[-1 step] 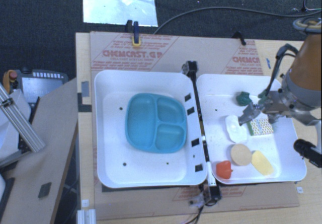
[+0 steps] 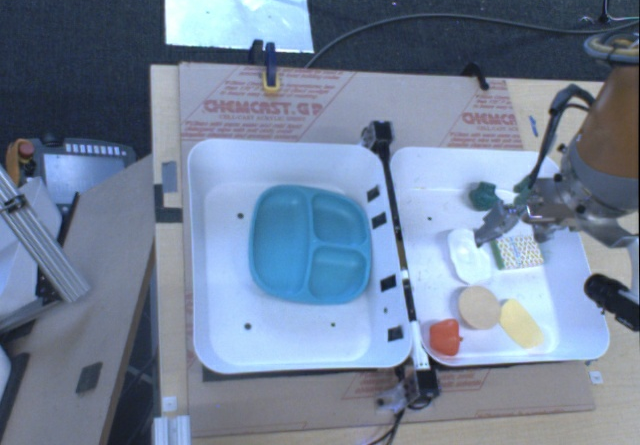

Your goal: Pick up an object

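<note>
Right now the claw (image 2: pixel 497 225) hangs in the right bin (image 2: pixel 430 183), its grip impossible to judge from here, with the white piece (image 2: pixel 466 255) just beside it, toward the divider.

A single fixed camera sits high above the tabletop (image 2: pixel 330 93), looking down at a slant from fairly far, taking in both bins; the hand (image 2: pixel 497 225) enters from its right side.
</note>
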Controlling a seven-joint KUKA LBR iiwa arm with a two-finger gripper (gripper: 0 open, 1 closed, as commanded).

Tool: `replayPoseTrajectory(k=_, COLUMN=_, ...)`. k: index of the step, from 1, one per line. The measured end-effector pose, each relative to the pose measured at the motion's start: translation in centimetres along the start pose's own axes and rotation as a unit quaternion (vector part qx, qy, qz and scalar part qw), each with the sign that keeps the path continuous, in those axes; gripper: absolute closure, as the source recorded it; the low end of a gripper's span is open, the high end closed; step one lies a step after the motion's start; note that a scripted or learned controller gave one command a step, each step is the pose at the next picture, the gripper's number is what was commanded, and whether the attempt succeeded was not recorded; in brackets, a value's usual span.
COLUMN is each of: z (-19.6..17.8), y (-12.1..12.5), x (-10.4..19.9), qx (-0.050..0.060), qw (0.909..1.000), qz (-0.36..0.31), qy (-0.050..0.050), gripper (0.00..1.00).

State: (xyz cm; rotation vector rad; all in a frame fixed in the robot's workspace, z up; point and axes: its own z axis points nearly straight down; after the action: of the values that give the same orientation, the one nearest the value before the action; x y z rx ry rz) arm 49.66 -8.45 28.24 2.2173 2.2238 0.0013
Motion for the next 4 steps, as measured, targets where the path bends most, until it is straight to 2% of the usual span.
replayPoseTrajectory(k=3, z=16.8, y=0.8, x=-0.7, qx=0.004, qw=1.0000, qz=0.001, qy=0.001, gripper=0.00)
replayPoseTrajectory(k=4, z=15.5, y=1.0, x=-0.7, qx=0.001, qw=1.0000, qz=0.001, qy=0.001, gripper=1.00)
